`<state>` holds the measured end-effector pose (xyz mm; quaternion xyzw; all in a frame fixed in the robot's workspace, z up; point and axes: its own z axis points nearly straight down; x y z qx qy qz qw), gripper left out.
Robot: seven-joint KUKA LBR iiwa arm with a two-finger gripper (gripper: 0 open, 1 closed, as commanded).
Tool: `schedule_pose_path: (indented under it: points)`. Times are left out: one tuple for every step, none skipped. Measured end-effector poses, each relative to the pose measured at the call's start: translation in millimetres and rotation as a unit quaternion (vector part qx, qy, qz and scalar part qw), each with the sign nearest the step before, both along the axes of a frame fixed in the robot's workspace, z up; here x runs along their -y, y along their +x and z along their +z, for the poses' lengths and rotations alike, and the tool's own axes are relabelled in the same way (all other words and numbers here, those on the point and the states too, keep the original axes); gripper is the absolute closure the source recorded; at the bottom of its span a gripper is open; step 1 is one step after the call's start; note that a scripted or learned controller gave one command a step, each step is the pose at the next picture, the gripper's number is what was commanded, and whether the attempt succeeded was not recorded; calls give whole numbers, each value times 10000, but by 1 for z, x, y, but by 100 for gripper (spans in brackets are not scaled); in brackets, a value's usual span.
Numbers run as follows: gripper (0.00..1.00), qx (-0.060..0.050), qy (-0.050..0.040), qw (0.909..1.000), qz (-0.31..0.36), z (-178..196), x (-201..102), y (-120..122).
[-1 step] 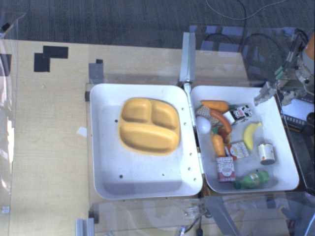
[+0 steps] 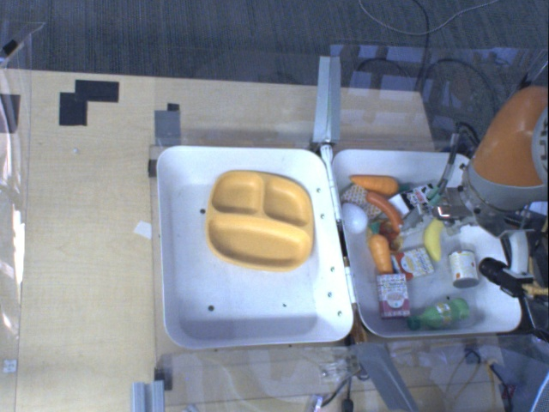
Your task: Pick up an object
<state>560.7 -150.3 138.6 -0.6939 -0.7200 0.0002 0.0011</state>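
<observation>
- As I reach in from the right of the bench, my gripper (image 2: 439,209) hangs low over the right-hand white bin (image 2: 506,316), just above its heap of toy food.
- I cannot tell how my gripper is set, nor whether anything is in it; the view is too small and cluttered there.
- Taking the right-hand bin as landmark: a yellow banana (image 2: 433,240) lies near its middle, just below my gripper.
- A small white can (image 2: 463,267) stands just right of the banana.
- A red-and-white carton (image 2: 393,296) lies toward the bin's near edge, left of centre.
- A green bottle (image 2: 439,315) lies on its side along the bin's near edge, just right of the carton.
- An orange carrot (image 2: 375,183) lies near the bin's far edge, and a second carrot (image 2: 380,252) stands left of centre.
- A white egg (image 2: 354,219) rests against the bin's left wall.
- Left of this bin, touching it side by side, sits the other white bin (image 2: 184,256), holding a yellow divided tray (image 2: 260,219).
</observation>
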Motion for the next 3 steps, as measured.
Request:
schedule_pose_path:
  points:
    - [0, 5, -2, 10000, -4, 0, 0, 0]
    - [0, 44, -5, 9954, 955, -51, 55, 7]
    - [0, 45, -5, 9954, 954, -51, 55, 7]
